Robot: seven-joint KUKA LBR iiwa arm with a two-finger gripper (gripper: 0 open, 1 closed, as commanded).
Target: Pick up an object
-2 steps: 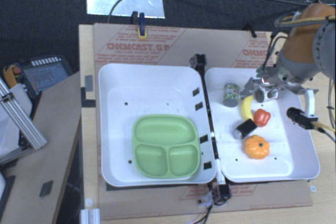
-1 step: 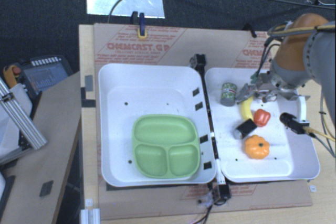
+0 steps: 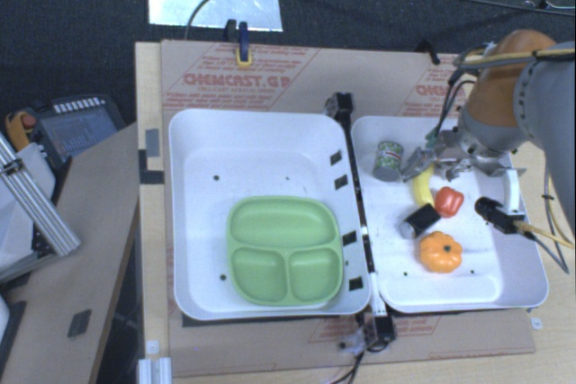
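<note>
The right bin (image 3: 517, 283) holds a small can with a green label (image 3: 389, 159), a yellow banana (image 3: 422, 187), a red pepper-like piece (image 3: 449, 200), a small black block (image 3: 420, 219) and an orange pumpkin (image 3: 440, 252). My gripper (image 3: 432, 161) reaches in from the right and hangs low over the bin's far part, between the can and the red piece, just above the banana's upper end. Its own body hides the tips.
The left bin (image 3: 193, 148) bears a green three-part plate (image 3: 285, 249). A black divider strip (image 3: 349, 184) runs between the bins. The bench's cardboard edge surrounds both. A teach pendant (image 3: 76, 130) lies off to the left.
</note>
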